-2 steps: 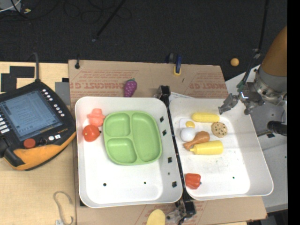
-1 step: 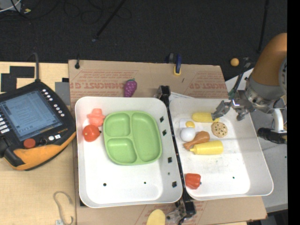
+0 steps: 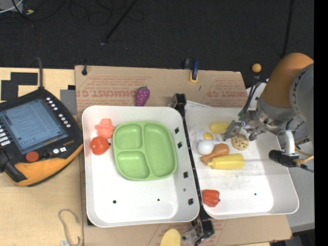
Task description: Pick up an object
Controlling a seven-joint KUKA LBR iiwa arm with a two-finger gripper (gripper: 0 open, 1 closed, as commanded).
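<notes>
Brown cookie (image 3: 239, 142) lies just under the fingers (image 3: 237, 130) (their spread unreadable) in the right bin (image 3: 266, 199).

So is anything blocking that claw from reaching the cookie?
Nothing visible. The tool hangs right over the round speckled brown cookie in the right white bin, with no other item between them.

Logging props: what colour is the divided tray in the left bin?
Light green divided tray, camera view.
</notes>
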